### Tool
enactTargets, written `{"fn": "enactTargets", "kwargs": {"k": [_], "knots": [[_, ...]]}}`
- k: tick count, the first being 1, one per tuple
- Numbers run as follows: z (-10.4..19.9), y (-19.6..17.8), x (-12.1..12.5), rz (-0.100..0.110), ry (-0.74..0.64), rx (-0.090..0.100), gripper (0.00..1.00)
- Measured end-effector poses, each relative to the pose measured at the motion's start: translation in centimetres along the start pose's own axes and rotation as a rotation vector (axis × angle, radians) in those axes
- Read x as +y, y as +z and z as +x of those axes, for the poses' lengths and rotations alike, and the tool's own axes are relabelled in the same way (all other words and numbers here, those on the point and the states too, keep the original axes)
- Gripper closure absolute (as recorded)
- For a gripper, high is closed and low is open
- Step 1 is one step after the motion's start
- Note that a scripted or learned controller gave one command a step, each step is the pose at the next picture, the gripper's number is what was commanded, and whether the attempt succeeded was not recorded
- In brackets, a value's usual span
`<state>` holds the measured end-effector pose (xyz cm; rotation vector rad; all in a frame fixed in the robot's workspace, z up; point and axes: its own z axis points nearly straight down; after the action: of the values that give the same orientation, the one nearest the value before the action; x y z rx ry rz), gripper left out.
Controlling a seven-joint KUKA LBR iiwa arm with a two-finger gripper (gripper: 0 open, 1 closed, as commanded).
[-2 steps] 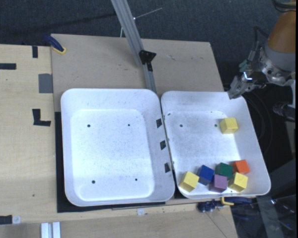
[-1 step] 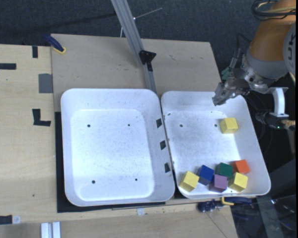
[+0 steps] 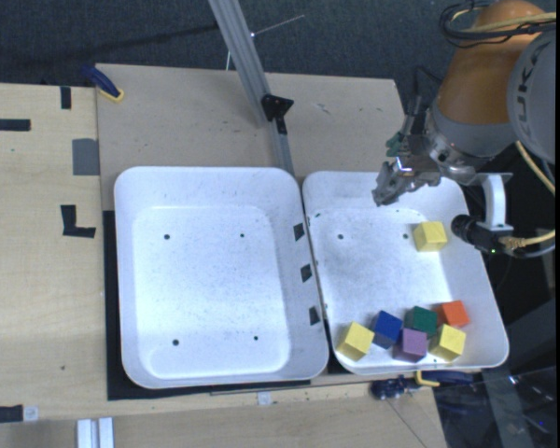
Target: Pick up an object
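My gripper (image 3: 388, 192) hangs over the far edge of the right bin (image 3: 373, 269), with nothing visible between its fingers. A lone yellow cube (image 3: 430, 236) lies in that bin, to the gripper's right and nearer the camera. Along the bin's near edge sits a cluster: a yellow cube (image 3: 357, 341), a blue cube (image 3: 387, 328), a green cube (image 3: 421, 321), a purple cube (image 3: 413, 343), an orange cube (image 3: 455, 314) and another yellow cube (image 3: 450, 342).
The left bin (image 3: 205, 278) sits beside the right one. A grey metal pole (image 3: 247, 49) slants across the bench behind the bins. A blue and yellow tool (image 3: 103, 82) lies at the bench's far left.
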<state>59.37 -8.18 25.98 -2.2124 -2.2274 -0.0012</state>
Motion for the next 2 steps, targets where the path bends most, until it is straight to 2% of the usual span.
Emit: {"fn": "enactTargets", "kwargs": {"k": [1,2], "knots": [[4.6,0.9,-0.9,0.002,0.001,-0.001,1.0],[8.9,0.6,-3.2,0.002,0.001,-0.001,1.0]]}}
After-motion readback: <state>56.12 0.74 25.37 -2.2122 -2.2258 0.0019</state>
